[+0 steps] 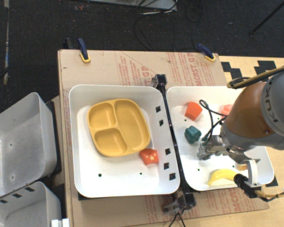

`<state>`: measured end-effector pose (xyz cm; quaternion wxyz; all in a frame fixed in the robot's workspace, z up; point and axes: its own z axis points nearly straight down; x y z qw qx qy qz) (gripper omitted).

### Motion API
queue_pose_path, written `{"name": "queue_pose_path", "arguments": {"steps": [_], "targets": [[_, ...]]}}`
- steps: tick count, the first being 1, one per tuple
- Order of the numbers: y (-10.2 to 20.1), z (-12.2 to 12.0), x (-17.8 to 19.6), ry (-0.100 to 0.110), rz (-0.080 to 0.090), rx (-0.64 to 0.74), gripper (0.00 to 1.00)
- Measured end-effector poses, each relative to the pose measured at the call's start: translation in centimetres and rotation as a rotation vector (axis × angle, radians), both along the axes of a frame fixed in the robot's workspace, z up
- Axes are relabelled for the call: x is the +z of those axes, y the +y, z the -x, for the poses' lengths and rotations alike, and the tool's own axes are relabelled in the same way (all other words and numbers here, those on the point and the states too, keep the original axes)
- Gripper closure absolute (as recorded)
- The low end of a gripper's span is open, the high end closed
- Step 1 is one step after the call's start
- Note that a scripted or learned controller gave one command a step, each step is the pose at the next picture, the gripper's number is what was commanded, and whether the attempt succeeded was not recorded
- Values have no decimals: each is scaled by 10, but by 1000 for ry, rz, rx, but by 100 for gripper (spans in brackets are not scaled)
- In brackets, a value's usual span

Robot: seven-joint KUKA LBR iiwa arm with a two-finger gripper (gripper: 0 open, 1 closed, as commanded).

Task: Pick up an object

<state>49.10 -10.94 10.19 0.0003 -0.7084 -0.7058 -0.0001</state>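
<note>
A: Hand [207,152] sits low in the right white bin [265,167], just beside the small teal block [192,134]; whether it is apart or together, I cannot tell.

B: And the curved yellow banana toy [221,176]?

A: Near the bin's front wall, close below the wrist. The risk, I judge: descending between the two, it closes on nothing, or nudges the block away.

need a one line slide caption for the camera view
KUKA arm's gripper low in the right bin among teal block, orange block and banana.
</note>
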Motion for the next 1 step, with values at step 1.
{"name": "queue_pose_path", "arguments": {"steps": [1], "targets": [[-1,-11,57,-6,2,6,100]]}}
